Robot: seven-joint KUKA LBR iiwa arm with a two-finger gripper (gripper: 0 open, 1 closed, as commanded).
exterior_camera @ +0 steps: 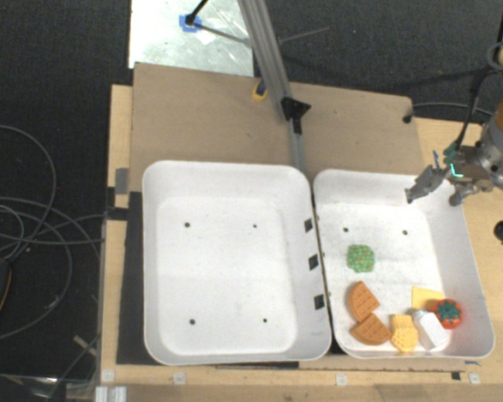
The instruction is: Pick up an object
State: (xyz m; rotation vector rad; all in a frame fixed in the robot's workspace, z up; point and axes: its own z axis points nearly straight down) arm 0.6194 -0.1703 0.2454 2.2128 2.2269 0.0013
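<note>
My gripper (pixel 438 187) hangs over the far right corner of the right bin (pixel 390 187), its two dark fingers spread apart with nothing between them. Well below it in that bin lies a green knobbly ball (pixel 361 258). Near the bin's front sit two orange waffle-like pieces (pixel 363 301) (pixel 370 330), a yellow waffle piece (pixel 404 334), a yellow wedge (pixel 426 297), a white block (pixel 430 330) and a red and green object (pixel 449 314). All of them lie apart from the gripper.
The left bin (pixel 227 181) stands beside the right one, joined by dark clips along the shared edge. A grey pole (pixel 270 55) slants over the bench's back. Cables trail on the dark floor at left.
</note>
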